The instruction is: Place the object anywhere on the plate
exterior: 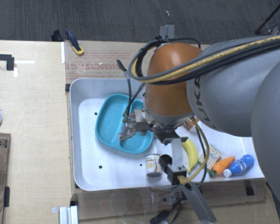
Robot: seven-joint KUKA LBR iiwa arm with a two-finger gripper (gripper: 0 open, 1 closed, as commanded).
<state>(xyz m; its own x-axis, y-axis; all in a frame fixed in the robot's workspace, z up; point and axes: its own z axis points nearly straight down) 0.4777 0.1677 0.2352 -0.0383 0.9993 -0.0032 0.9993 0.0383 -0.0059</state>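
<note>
The grey arm with its orange band fills the right and centre of the frame, and its pincer (129, 129) hangs low over the shallow turquoise plastic plate (108, 120), which lies left of centre in the white bin (84, 139). The metal tip is small and partly lost under cables, so I cannot tell how far apart its jaws stand or whether anything sits between them. Below the plate, near the bin's lower edge, a small pale cylindrical cup (152, 165) stands upright on the bin floor, apart from the plate. Right of it lies a yellow banana (191, 154), and further right, in the lower right of the frame, an orange carrot-shaped toy (222, 164) and a blue and white bottle (240, 166) lie side by side. The wooden worktop (28, 125) stretches across the left of the frame.
</note>
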